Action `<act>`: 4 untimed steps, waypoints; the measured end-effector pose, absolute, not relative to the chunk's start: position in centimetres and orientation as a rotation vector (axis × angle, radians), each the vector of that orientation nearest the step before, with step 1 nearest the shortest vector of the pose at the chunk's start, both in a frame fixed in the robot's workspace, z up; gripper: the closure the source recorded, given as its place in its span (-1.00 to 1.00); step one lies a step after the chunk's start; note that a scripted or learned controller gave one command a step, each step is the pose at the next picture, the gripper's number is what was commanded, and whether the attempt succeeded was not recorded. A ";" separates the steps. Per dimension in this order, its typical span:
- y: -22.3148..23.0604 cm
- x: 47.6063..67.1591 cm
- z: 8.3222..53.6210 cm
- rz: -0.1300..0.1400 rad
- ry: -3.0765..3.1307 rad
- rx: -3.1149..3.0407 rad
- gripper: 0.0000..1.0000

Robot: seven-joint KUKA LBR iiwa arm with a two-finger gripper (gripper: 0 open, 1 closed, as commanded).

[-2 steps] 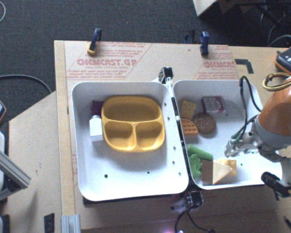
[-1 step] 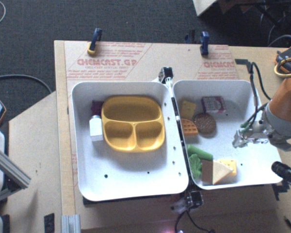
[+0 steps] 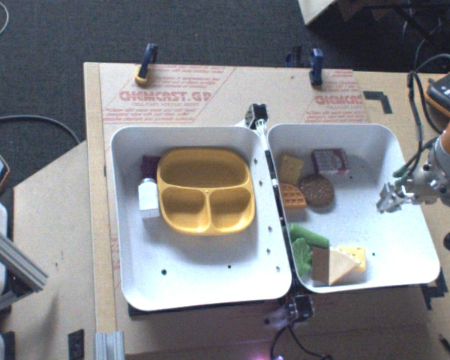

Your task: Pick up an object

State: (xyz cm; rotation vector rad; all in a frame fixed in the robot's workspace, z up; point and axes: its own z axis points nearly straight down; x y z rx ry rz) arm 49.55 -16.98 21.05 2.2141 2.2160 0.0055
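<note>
Hovering over the right bin's (image 3: 405, 223) right edge, the tool (image 3: 388, 199) grasps nothing that I can see, well apart from the brown round cookie (image 3: 316, 190), waffle (image 3: 292, 196) and cheese wedge (image 3: 349, 262) lying in that bin.

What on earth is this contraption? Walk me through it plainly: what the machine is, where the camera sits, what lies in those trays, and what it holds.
One camera is fixed above a bench, looking down at a slant. The machine is a robot arm reaching in from the right; its gripper, a two-finger claw, sits over the right edge of the right bin. I see nothing between its fingers, so it holds nothing that I can make out.

The left bin holds a yellow divided plate and a small white bottle beside it. The right bin holds toy food: a waffle, a brown round patty, a cheese wedge, green leaves and a small red packet.
</note>
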 end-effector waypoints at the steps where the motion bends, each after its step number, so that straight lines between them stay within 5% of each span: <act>1: -17.0 49.7 22.6 0.003 2.219 2.216 1.00; 4: -3.5 57.0 21.7 0.003 2.225 2.214 1.00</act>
